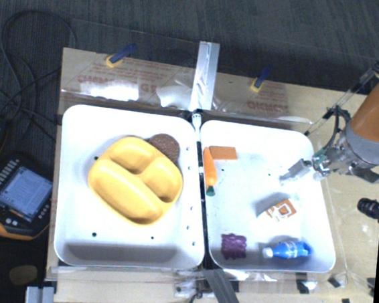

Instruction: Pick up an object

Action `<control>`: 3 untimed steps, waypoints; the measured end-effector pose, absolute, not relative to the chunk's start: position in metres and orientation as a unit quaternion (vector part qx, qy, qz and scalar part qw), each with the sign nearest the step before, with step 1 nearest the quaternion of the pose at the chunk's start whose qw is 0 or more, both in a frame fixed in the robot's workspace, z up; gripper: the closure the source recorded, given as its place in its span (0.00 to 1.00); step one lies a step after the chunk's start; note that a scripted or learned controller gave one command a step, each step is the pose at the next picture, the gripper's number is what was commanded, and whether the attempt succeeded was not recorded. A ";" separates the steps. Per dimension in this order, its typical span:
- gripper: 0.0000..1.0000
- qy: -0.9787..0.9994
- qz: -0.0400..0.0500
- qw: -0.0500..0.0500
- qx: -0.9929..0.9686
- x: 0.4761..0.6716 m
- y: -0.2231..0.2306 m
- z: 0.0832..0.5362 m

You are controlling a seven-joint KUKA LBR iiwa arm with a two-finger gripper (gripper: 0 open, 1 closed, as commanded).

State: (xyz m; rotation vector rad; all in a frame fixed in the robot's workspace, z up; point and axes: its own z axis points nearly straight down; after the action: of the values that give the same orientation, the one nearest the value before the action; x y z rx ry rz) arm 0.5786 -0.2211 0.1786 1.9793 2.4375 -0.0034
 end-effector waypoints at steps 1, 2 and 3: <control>0.00 0.791 0.000 -0.001 0.612 0.545 -0.196 0.104; 0.00 0.809 0.003 0.012 0.588 0.513 -0.193 0.092; 0.00 0.823 0.002 0.005 0.568 0.589 -0.135 0.089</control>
State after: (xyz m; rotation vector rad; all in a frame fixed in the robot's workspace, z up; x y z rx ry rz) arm 0.5889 -0.1348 0.0894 1.7792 2.5765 0.0066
